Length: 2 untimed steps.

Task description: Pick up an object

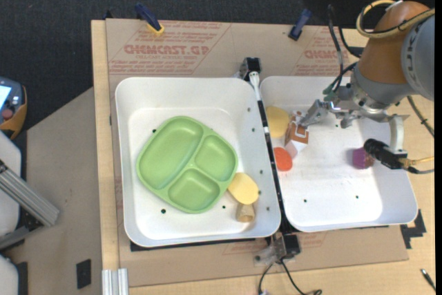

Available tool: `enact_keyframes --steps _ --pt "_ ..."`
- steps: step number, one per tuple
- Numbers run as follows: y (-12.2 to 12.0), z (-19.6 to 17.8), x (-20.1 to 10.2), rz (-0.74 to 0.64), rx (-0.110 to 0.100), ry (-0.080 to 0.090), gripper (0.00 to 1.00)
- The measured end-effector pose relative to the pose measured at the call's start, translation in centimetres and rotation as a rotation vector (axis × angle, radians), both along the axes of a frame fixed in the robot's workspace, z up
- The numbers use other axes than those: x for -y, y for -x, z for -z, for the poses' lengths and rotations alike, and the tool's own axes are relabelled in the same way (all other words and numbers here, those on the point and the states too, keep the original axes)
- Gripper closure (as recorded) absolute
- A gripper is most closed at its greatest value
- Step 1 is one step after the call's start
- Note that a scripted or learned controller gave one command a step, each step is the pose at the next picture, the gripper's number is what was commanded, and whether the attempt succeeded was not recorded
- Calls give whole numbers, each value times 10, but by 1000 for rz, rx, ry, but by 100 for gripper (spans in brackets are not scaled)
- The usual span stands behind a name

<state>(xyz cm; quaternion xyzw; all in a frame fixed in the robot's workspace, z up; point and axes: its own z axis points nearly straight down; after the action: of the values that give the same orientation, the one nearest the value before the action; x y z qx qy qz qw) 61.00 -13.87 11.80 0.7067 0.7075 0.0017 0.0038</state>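
My gripper (304, 125) reaches down and leftward into the right bin (345, 207) from the grey and orange arm (387, 59). Its tip is right at a small brown and white block (298, 134) near the bin's left wall. Just left of the tip lies a yellow rounded object (276, 121), and an orange ball (282, 159) sits below it. A purple object (360, 158) rests further right in the same bin, beneath the wrist. Whether the block is held is unclear.
The left bin (131, 148) holds a green divided plate (186, 164), with a yellow rounded piece (243, 188) and a small tan piece (244, 212) at its lower right. A black cable (390, 157) hangs off the arm over the right bin.
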Motion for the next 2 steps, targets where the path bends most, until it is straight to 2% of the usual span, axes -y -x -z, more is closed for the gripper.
enact_keyframes --steps 1,2 --pt "1 12 -10 3 13 3 0" --pt "-18 20 36 0 16 -7 0"
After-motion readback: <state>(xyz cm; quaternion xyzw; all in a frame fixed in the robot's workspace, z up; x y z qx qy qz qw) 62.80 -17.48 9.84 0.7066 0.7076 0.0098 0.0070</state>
